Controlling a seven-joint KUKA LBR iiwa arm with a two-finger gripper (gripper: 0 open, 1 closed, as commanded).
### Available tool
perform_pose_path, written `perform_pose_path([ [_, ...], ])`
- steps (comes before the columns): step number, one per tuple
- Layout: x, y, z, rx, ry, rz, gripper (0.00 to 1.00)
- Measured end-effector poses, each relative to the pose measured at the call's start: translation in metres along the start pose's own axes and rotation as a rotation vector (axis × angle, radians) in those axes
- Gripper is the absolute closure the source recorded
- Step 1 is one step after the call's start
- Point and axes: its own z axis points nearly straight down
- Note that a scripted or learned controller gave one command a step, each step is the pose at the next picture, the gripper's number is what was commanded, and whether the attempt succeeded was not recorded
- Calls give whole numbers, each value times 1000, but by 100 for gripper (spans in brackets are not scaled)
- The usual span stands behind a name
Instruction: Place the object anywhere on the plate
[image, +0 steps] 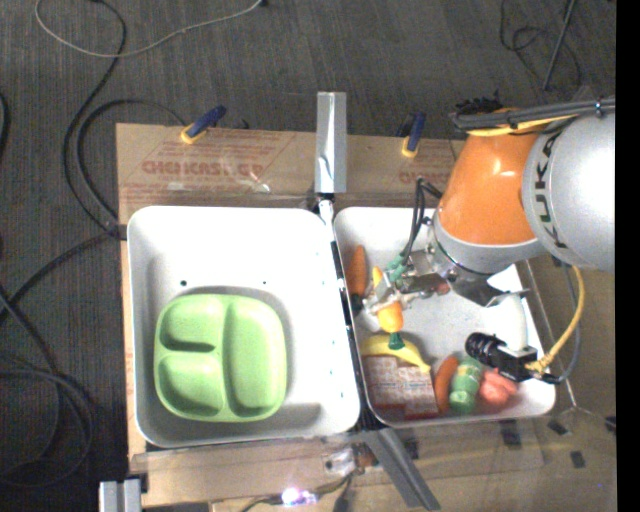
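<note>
The grey arm (585, 190) has big black letters "KUK" on its side. The brown cardboard sheet (215, 165) under the bins has faded red letters, too blurry to read.

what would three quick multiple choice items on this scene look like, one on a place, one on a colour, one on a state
1. Where does the plate lie?
A. in the left bin
B. in the right bin
C. on the floor

2. What colour is the plate?
A. red
B. light green
C. blue

3. What state is the plate in?
A. stacked with toys
B. flipped over
C. bare, with no object on it

Answers: 1 A, the plate sits in the left bin's lower part. 2 B, its whole surface is light green. 3 C, its compartments face up and bare, while the toy foods lie in the right bin, where the arm reaches.
</note>
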Motion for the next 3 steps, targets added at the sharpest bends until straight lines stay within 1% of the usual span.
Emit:
perform_pose_path([
  [1, 76, 53, 28, 3, -1, -63, 100],
  [2, 167, 61, 30, 3, -2, -154, 100],
  [3, 167, 59, 24, 10, -2, -154, 100],
])
